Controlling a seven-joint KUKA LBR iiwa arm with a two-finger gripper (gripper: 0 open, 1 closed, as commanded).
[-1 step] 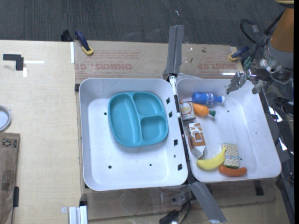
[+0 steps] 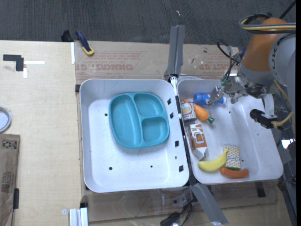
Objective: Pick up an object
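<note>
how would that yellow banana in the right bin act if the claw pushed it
The curved yellow toy banana would probably pivot rather than roll, given its bend. It looks smooth, so perhaps slippery. Pushed rightwards, it would likely nudge the patterned sponge block beside it.

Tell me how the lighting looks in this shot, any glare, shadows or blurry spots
Camera view: lighting is even and soft, with only a faint shadow around the teal plate in the left bin. Mild sheen on the right bin wall, no harsh glare. The banana and nearby items are reasonably sharp; the gripper area looks slightly soft and cluttered, so its details are hard to read.

Pale wooden bench (image 2: 42,107), dark carpet (image 2: 117,8).
</note>
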